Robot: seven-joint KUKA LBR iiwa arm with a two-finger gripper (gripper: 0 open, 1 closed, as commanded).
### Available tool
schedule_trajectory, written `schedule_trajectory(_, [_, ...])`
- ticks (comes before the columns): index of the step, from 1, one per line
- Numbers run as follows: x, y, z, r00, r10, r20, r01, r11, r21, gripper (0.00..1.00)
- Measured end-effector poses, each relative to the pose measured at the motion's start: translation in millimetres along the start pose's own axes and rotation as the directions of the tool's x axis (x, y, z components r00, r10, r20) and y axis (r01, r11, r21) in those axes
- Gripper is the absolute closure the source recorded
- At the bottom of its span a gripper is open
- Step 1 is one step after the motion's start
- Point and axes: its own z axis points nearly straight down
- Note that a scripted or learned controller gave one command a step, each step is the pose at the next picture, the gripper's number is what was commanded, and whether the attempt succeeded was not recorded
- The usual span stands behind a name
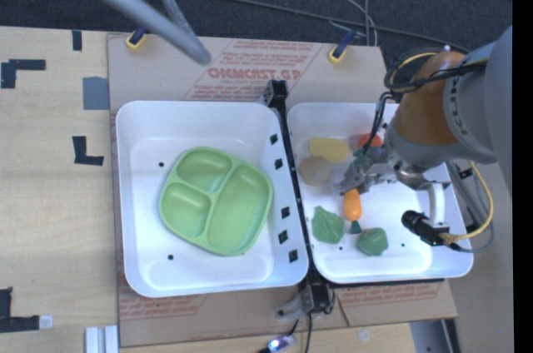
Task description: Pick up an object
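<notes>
The gripper point(360, 178) sits low in the right bin point(433, 264), its finger state indiscernible, apparently just above the orange carrot-like piece point(353, 206) at its 6 o'clock.

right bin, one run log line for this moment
arm: over right bin | gripper: above orange piece | grasp: unconfirmed | left bin: green tray
</notes>
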Motion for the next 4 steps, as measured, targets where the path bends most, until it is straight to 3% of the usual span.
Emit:
schedule_trajectory(2, [5, 4, -112, 1.0, 0.001, 0.002, -0.001, 1.0, -0.008, 1.0])
schedule_trajectory(4, [106, 35, -101, 1.0, -0.003, 0.001, 0.003, 1.0, -0.001, 1.0])
